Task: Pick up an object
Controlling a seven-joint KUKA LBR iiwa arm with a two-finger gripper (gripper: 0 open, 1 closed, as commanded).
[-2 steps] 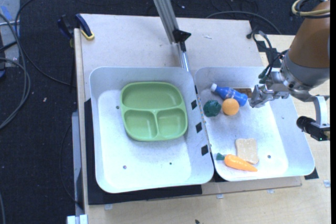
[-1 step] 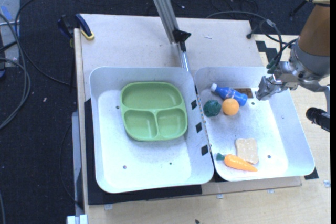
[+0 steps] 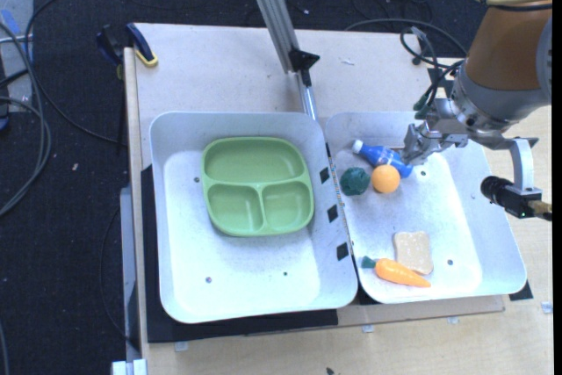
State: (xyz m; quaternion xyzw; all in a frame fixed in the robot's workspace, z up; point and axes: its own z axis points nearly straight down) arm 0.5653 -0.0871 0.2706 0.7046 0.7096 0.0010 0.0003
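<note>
Hovering near the right bin's (image 3: 492, 228) far rim, our gripper (image 3: 414, 147) touches the blue bottle (image 3: 379, 155); jaw state we cannot tell. Bare floor lies toward the right wall.

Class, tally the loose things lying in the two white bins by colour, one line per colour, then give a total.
Green: 2, the tray and the ball
Orange: 2, the ball and the carrot
Blue: 1, the bottle
Tan: 1, the bread slice
Total: 6

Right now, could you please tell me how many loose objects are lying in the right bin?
5: blue bottle, orange ball and dark green ball clustered at the back; bread slice and carrot near the front.
</note>
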